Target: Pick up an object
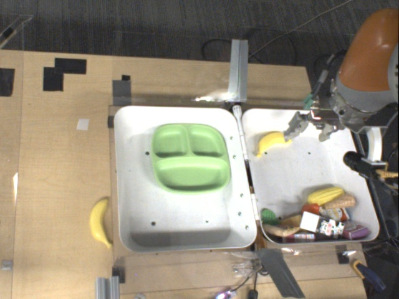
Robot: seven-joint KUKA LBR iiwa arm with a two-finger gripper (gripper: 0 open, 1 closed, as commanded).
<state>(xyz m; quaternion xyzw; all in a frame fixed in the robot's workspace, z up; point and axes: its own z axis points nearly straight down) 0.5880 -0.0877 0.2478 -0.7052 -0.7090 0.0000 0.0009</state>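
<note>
Yellow plastic is showing at the ten o'clock corner of the right bin (368, 185), where a small banana (272, 142) is lying on the white floor. The gripper (310, 128) is hanging over the bin's twelve o'clock edge, its two fingers spread apart, the near finger (295, 127) tipping down just at the three o'clock end of that banana; whether it is touching cannot be told, and nothing is sitting between the fingers. The grey arm with its orange band (373, 55) is reaching in from three o'clock. A heap of toys (324, 213) is crowding the bin's five o'clock corner. In the left bin (128, 185) a green divided plate (189, 157) is lying flat near the centre. A second banana (100, 222) is resting on the wooden bench (56, 185), just outside the left bin at eight o'clock.
</note>
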